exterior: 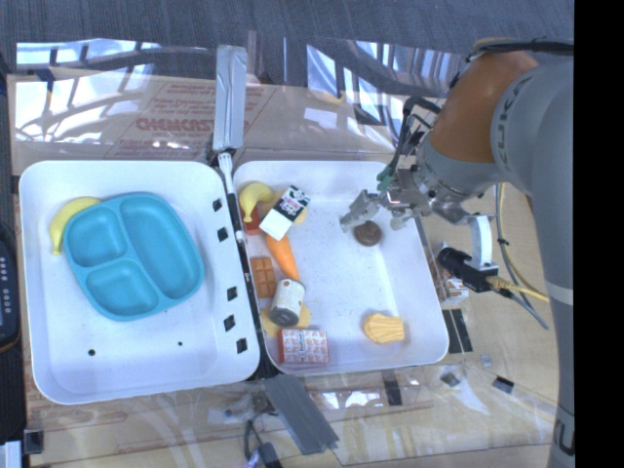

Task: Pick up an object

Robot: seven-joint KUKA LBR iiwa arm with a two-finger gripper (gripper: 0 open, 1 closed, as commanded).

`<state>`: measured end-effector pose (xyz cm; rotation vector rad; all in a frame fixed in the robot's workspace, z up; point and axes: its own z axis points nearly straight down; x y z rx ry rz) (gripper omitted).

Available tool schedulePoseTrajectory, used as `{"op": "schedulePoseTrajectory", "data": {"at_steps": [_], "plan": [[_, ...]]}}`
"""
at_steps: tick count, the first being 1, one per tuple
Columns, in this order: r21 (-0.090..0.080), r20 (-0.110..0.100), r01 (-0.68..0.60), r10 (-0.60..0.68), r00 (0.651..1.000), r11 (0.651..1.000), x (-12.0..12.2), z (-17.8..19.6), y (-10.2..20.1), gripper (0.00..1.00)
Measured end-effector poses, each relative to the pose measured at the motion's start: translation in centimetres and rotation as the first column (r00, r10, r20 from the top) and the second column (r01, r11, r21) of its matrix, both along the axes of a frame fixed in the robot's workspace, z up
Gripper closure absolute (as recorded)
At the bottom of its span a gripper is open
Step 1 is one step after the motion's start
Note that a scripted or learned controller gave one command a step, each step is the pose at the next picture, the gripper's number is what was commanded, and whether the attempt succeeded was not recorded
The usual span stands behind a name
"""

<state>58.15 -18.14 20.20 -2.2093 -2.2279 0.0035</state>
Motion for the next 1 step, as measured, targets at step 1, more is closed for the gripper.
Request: {"op": "schedulePoseTrajectory", "data": {"at_steps": [1], "plan": [[0.000, 0.003, -0.131, 0.131, 0.991, 0.991, 0.27, -10.15, 6.58, 0.00]]}}
